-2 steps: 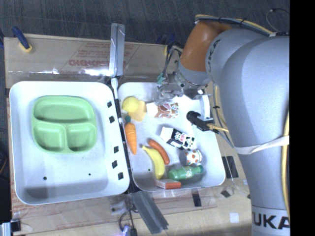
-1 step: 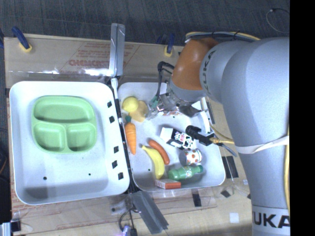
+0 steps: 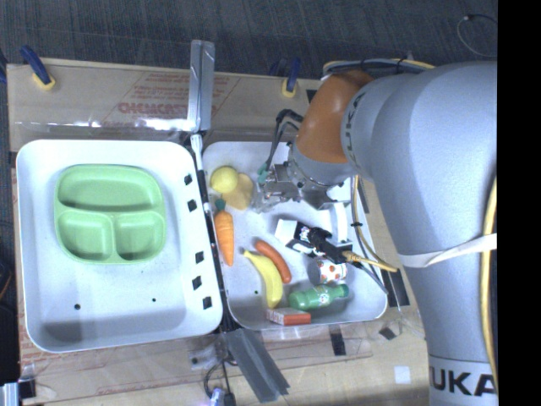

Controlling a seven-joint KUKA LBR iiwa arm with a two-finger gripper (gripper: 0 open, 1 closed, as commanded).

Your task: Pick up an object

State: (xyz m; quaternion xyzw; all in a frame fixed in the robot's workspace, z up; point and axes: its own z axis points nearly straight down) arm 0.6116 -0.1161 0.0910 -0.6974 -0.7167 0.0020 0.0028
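Camera view (the single view on record)

Bench: brown board surface carrying two white bins side by side; a blue clamp sits on its far edge at the left.
Left bin: shallow, white, holding one item.
Green tray: three compartments, lying flat in the far part of the left bin.
Right bin: shallow, white, holding the loose items listed below.
Arm: grey with an orange band, reaching in from the right over the right bin.
End effector: low over the far part of the right bin, just right of the yellow fruit; released or clenched cannot be told (its tip is too small and cluttered to read).
Yellow fruit: round, far-left corner of the right bin, beside the end effector.
Carrot: along the left wall, just nearer than the yellow fruit.
Banana: middle of the bin, curving toward the near side.
Red sausage: just beside the banana on its right.
Red-and-white ball: right of the banana.
Green bottle: on its side, just nearer than the ball.
Orange block: against the near wall.
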